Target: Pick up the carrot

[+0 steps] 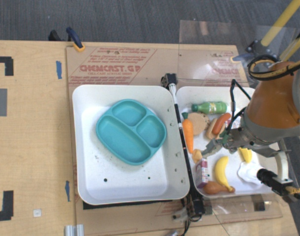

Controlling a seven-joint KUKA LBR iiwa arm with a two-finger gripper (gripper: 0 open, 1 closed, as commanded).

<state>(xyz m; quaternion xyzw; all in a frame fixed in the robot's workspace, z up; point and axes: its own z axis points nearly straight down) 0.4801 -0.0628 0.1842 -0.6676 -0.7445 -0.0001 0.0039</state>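
The orange carrot (188,134) lies lengthwise along the left wall of the right bin (185,93), pointing toward the front. My gripper (218,139) hovers over the middle of that bin, a little to the right of the carrot and apart from it. Its fingers (210,148) look open, with nothing held between them. The grey arm with its orange band (273,104) comes in from the right and hides the bin's right side.
Around the carrot the right bin holds a green bottle (209,107), a tan cookie (199,124), a red sausage (219,124), a banana (222,171), a small pink-labelled tube (203,170) and a white object (246,172). The left bin (86,146) holds a teal divided plate (131,132).
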